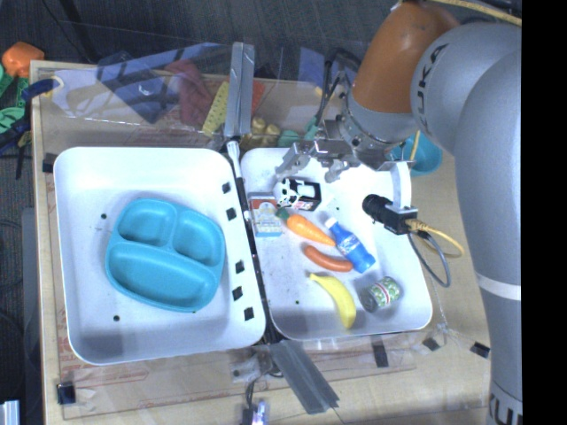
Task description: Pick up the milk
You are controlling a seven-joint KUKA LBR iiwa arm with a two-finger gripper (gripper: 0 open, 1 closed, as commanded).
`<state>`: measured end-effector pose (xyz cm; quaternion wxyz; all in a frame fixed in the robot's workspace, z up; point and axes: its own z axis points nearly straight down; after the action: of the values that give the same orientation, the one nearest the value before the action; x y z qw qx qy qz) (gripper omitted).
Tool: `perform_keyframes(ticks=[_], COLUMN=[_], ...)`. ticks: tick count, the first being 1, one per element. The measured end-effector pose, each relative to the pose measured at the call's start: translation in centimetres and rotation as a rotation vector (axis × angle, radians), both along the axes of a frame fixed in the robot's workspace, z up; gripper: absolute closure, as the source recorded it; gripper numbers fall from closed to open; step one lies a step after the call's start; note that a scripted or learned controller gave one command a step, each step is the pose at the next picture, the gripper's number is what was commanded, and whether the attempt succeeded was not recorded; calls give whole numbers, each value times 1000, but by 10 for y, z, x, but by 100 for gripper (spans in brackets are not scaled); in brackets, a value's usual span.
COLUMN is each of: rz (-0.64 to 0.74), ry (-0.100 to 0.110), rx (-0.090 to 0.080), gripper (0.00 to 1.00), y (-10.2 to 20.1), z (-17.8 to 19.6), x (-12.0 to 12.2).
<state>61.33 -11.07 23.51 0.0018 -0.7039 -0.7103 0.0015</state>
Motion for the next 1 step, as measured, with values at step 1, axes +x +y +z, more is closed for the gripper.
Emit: perform_keyframes(ticks=[1], rz=[0], ry=[-27], rx=[-6], gripper=[0], y=[-33], z=[-120], x=[48])
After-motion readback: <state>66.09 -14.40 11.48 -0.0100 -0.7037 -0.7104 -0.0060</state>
